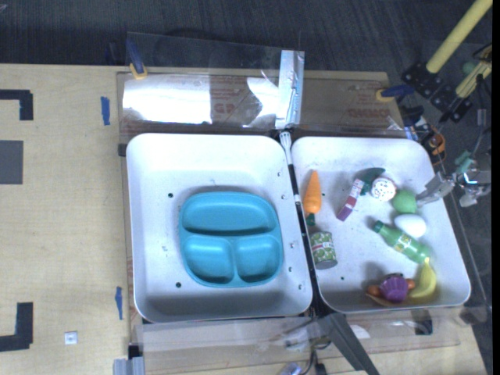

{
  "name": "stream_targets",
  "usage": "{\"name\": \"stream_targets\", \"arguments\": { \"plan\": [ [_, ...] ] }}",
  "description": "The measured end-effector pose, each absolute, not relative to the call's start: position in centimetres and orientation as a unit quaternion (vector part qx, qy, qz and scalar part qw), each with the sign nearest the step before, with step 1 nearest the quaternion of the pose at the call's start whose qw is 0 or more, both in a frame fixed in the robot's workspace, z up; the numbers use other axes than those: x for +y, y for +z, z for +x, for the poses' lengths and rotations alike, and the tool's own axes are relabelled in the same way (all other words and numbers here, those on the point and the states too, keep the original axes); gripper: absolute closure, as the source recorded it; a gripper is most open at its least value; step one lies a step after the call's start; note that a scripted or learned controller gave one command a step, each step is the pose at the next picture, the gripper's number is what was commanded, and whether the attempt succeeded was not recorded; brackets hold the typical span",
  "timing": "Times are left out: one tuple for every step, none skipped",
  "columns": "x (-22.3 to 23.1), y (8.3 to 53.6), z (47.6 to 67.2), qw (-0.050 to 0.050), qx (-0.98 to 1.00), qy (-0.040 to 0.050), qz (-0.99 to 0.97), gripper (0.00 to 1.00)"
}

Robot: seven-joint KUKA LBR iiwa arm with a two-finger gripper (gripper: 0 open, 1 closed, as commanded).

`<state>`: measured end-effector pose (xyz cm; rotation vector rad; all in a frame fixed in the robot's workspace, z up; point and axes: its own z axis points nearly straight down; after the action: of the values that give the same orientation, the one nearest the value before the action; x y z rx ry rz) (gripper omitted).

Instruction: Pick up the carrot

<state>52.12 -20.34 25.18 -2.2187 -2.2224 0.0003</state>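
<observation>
From the camera above the bench, the gripper (439, 187) sits at the outer edge of the bin (367, 148) full of toys. It is small and blurry there, so I cannot tell if it is open or closed. Nothing can be seen held in it.

The carrot (312, 191) is well away from the gripper, all the way across this bin. It lies right beside the wall that meets the other bin (148, 209), where the blue tray (230, 237) sits. Its long side runs along that wall.

Between the gripper and the carrot there are toys. A green ball (405, 201) is just beside the gripper, with a white ball (383, 188) and a purple tube (349, 200) farther on. A white egg (412, 226) and a green bottle (400, 241) are near the gripper too. A little green can (321, 248) stands close to the carrot's end.

I think the job has hardly begun. To do it well, the gripper should go up high first and pass over the toys. Then it should come straight down on the middle of the carrot, open wide. It should squeeze across the thin way. The wall is very close, so one side has little room, and it should keep off the can.
</observation>
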Motion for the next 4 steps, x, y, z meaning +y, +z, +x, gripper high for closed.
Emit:
{"name": "stream_targets", "arguments": {
  "plan": [
    [-16.8, 17.7, 57.5, 0.002, -0.845, 0.0001, -0.535, 0.0],
    [-14.1, 9.3, 59.5, -0.005, -0.737, -0.0029, -0.676, 0.0],
    [-8.3, 18.8, 66.5, -0.004, -0.827, -0.0022, -0.562, 0.0],
    [-1.7, 22.9, 66.8, -0.004, -0.914, -0.0019, -0.406, 0.0]
  ]
}}
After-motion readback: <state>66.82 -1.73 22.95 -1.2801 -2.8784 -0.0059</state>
